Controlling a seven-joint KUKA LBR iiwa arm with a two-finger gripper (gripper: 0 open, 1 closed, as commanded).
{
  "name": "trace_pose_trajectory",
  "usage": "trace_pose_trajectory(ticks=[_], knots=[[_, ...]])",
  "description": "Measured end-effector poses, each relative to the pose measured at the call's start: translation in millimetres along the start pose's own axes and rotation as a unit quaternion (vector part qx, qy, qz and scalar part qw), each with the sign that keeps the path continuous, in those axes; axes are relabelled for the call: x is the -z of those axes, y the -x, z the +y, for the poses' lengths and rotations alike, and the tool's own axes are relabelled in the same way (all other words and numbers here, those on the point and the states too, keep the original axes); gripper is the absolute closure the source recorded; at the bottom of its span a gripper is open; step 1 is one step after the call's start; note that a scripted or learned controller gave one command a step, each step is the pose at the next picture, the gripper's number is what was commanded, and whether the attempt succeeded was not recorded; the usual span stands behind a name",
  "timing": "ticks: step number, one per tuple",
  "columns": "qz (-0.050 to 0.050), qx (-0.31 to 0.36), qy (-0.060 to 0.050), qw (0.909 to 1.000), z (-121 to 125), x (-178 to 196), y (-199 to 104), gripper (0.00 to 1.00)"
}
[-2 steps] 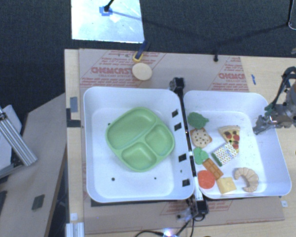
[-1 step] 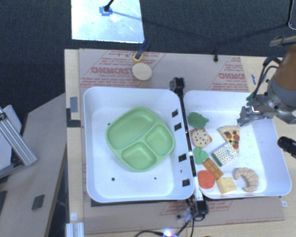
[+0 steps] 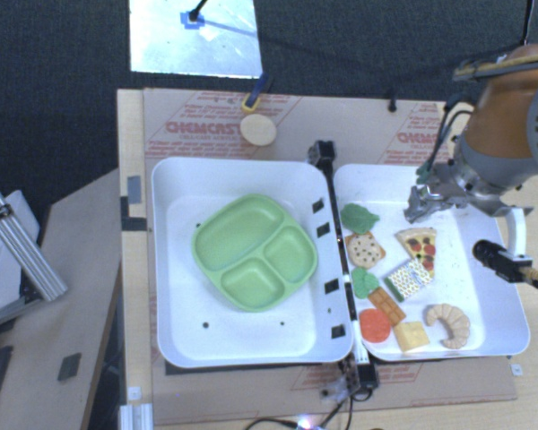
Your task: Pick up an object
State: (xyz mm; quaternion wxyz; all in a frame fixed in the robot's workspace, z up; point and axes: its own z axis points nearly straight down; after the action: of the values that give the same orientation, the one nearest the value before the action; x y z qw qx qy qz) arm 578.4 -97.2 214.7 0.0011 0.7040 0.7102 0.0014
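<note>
White right bin (image 3: 502, 330): toy foods clustered toward its left wall. Pizza slice (image 3: 420, 244) near centre; cookie (image 3: 365, 250) just left of it; croissant (image 3: 450, 322) below-right; tomato slice (image 3: 375, 326) below-left. Gripper (image 3: 419, 206) above the pizza slice; finger state cannot be told. Green divided plate (image 3: 254, 252) in left bin (image 3: 175, 330).

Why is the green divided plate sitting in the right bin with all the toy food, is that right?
Not quite. The camera view shows the green divided plate in the left bin, by itself. The toy food, such as the pizza slice and croissant, lies in the right bin, where the gripper hangs.
</note>
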Motion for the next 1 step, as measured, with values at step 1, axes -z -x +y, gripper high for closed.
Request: trace_pose_trajectory(ticks=[1], knots=[[0.001,0.001,0.0,1.0,26.2,4.0,-49.2,1.0]])
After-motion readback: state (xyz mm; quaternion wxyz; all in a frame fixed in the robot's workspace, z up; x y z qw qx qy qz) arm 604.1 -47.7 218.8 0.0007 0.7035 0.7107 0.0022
